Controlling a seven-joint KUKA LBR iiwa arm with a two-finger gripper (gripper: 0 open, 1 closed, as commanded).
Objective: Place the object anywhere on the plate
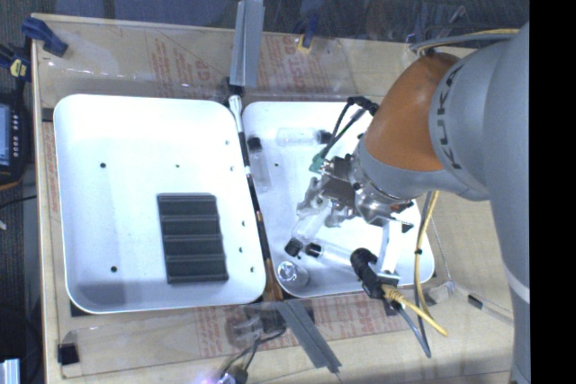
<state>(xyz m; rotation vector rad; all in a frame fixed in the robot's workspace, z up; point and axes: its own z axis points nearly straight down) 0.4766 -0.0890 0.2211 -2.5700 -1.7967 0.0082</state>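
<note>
- Far to the left of the gripper, the left bin [81, 130] lay glaring white, so washed out that its floor gave almost no detail.
- On that floor sat a dark ribbed rectangular slab [192, 237], flat, well apart from the gripper; whether this served as the plate could not be told.
- Between the bins ran a thin dark divider [247, 184], with a grey bar [245, 40] standing up past the bench's far edge.
- Over to the right bin [270, 126]: a clear tube-like item [301, 138] lay near its far wall, up and left of the gripper, barely separable from the white.
- The gripper [317, 209] hung low over the right bin's middle, a tangle of clear and metal parts; jaws apart or together, that could not be made out.
- Just below the gripper lay another clear cylinder [337, 250] with a dark cap at its left end, and nearer still a small round metal piece [288, 272].
- The arm [450, 126], grey with its orange band, covered the bin's right half and was cut off at the right.
</note>
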